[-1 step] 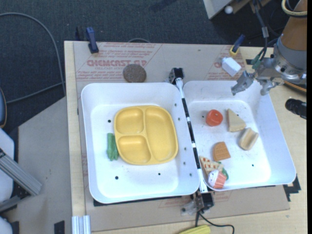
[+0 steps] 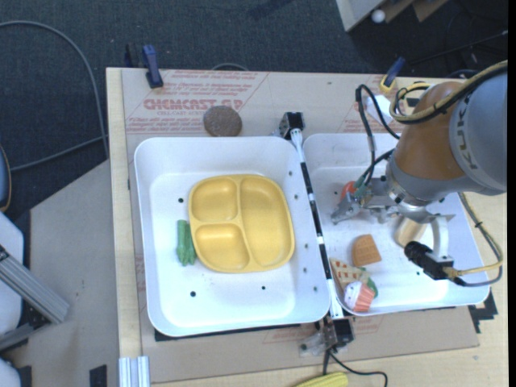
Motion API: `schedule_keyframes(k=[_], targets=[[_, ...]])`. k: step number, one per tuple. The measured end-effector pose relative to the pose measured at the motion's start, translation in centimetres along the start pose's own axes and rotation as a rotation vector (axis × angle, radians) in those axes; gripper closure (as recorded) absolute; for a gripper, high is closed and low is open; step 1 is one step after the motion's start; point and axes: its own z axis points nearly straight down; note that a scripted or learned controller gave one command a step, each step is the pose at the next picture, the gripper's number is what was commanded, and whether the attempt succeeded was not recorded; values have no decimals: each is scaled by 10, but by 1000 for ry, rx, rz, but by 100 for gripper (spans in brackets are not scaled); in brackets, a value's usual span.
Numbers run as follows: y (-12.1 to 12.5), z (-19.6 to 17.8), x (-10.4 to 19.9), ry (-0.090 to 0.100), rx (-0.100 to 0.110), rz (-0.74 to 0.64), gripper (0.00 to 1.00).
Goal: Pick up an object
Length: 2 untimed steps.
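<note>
My gripper (image 2: 345,208) hangs low over the left part of the right bin (image 2: 451,289), pointing toward the divider. A small red piece (image 2: 352,189) shows right beside it, partly hidden by the gripper body. An orange-brown toy bread piece (image 2: 367,251) lies just below the gripper, apart from it. Nearer the bin's front left corner lie a pizza-slice toy (image 2: 347,274) and a red, white and green toy (image 2: 362,296). Nothing is visibly held.
The left bin (image 2: 161,289) holds a yellow divided plate (image 2: 240,222) with a green pea pod (image 2: 185,242) at its left side. A brown disc (image 2: 222,122) lies on the bench behind the bins. Cables (image 2: 372,123) trail around the wrist.
</note>
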Motion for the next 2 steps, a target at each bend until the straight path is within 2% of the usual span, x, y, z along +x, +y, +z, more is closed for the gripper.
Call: schedule_keyframes(k=[1,2], targets=[[-77,18,-10,-1,-2,1,0],[-77,8,-10,-1,-4,1,100]])
